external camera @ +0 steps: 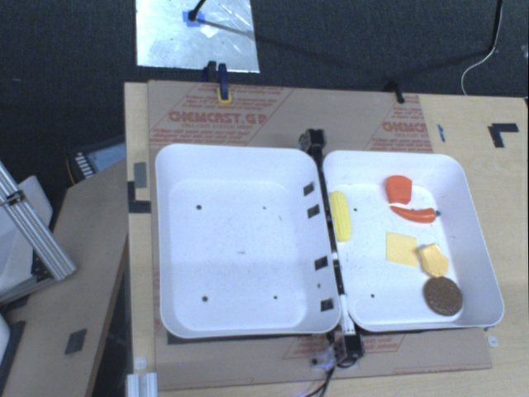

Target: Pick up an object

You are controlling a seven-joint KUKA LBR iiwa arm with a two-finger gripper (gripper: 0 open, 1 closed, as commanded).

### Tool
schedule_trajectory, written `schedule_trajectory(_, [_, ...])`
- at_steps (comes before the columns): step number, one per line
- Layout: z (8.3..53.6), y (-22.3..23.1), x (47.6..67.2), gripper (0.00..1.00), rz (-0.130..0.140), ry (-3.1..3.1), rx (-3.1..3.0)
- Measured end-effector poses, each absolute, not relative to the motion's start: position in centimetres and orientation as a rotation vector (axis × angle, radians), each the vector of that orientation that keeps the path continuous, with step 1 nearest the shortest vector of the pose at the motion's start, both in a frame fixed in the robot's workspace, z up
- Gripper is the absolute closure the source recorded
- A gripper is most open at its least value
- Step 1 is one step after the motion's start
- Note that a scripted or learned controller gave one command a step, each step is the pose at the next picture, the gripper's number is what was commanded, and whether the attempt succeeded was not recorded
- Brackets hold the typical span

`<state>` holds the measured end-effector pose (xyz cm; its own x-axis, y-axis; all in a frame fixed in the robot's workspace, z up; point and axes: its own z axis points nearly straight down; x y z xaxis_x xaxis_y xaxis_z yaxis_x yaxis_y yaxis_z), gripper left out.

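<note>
Objects: six food pieces are laid in the right bin (475,222).
Left edge: corn cob (340,215).
Top: orange piece (398,188), red chili (414,214).
Lower: yellow slice (402,248), yellow chunk (434,260), brown disc (443,295).
Gripper: state cannot be told.

Left bin (178,164) lies open; right bin (475,222) holds 6 spaced items.

- two white bins (240,160), plain
- yellow corn cob (340,215)
- orange block (398,188)
- red-orange chili (413,214)
- pale yellow slice (402,248)
- yellow chunk (434,260)
- brown round cookie (443,295)
- tan board (273,114), red lettering
</note>
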<state>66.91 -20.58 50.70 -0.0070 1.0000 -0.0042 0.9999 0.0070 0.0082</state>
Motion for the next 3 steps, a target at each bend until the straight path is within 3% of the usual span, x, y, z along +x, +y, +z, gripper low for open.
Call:
schedule_trajectory(1, [50.6, -20.6, 66.9, 0.00, 0.004, 2.224, 2.208])
schedule_trajectory(2, [53.8, -18.2, 65.0, 0.00, 0.006, 2.224, 2.211])
schedule_trajectory(3, [54.8, -18.3, 65.0, 1.00, 0.005, 2.225, 2.206])
